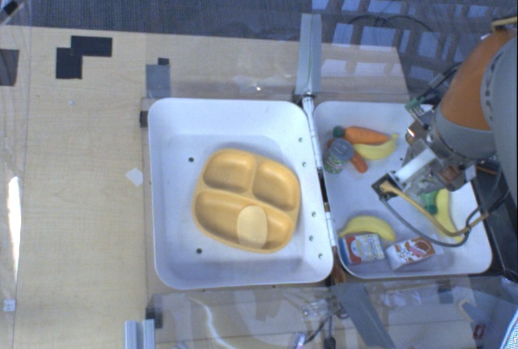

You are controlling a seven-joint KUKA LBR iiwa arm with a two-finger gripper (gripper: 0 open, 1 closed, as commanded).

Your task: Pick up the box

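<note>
desk (81,177): is carrying two bins; everything relevant is sitting in the right bin (364,197).
arm (473,96): is reaching over the right bin's right wall, toward its middle.
pincer (435,181): is hanging over the right half of the right bin, above a banana (443,211); whether it is open or closed, I cannot tell, and nothing is showing in its hold.
box (411,252): is lying flat against the right bin's near wall, right of centre, apart from the pincer.
second box (362,248): is lying in the right bin's near-left corner, just beside the first; which one is meant, I cannot tell.
direction: the box is lying toward the near wall from the pincer and slightly left.
long axis: is running roughly along the near wall, a little tilted.
next move, as I judge it: the pincer is needing to travel toward the near wall, then descend, closing across the short side.
</note>
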